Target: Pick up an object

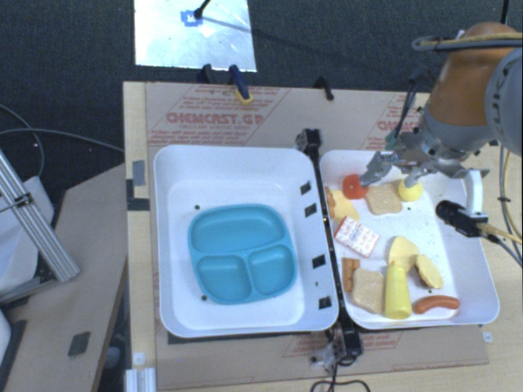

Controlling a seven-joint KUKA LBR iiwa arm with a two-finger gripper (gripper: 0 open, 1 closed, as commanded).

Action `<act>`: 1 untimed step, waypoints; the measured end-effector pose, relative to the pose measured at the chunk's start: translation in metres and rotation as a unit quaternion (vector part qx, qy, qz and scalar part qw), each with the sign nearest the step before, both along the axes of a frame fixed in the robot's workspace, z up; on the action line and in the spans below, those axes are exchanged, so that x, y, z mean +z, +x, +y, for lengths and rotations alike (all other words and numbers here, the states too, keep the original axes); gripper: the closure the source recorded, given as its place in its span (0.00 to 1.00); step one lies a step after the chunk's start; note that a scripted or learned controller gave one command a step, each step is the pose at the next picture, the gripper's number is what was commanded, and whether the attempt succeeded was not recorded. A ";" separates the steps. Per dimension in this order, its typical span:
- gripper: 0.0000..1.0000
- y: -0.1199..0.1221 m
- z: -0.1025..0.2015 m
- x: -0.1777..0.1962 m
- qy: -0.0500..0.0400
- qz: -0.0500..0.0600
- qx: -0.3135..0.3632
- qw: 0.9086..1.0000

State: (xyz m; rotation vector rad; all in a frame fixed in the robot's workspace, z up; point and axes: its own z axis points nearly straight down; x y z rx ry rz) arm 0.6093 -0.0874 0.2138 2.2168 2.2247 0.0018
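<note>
From my feed, the tool (395, 167) hangs low over the far end of the right bin (478, 276), its fingers spread and nothing between them. Just beneath it sit a red tomato slice (353, 187), a tan bread slice (383, 200) and a small yellow piece (409, 190). Nearer me in that bin I see a red-and-white packet (356, 237), a yellow bottle (397, 292) and a sausage (435, 304). The left bin (176, 219) holds a blue divided tray (242, 252). Both bins rest on the counter (221, 113).

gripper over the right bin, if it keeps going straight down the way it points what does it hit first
Most likely the tan bread slice just under the two-finger gripper, though the round red tomato slice lies close beside; depth is unclear from this slanted view.
</note>
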 end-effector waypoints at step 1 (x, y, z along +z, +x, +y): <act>0.00 -0.070 0.003 -0.068 0.001 0.005 -0.002 1.000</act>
